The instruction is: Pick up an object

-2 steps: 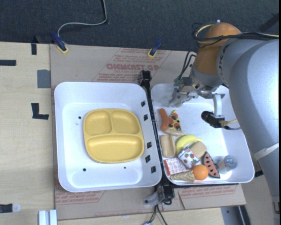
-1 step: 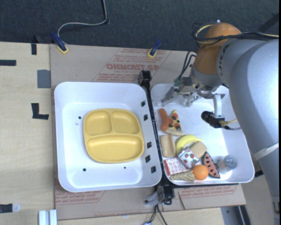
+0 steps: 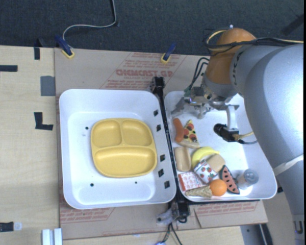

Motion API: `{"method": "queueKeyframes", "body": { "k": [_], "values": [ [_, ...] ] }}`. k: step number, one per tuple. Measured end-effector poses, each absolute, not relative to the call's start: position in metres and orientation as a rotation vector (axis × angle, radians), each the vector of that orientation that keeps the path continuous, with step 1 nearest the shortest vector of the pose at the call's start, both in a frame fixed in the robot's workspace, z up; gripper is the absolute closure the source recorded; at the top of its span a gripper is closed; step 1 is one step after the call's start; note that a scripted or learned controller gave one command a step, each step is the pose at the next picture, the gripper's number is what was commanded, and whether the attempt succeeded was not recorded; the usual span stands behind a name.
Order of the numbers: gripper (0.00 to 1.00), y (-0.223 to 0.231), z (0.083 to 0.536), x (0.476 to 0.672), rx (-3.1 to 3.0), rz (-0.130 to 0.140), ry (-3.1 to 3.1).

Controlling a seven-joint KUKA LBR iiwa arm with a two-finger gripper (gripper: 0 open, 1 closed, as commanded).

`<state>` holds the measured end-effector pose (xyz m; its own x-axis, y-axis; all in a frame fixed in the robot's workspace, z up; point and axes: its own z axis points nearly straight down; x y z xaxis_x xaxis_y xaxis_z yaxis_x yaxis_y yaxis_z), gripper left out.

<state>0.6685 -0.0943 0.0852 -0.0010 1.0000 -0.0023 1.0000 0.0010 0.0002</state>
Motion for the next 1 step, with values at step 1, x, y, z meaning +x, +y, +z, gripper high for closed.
{"method": "queueKeyframes", "body": {
  "k": [1],
  "values": [
    [1.00, -0.0944, 0.0958, 0.6689, 2.216, -0.002, 2.221]
  ]
}}
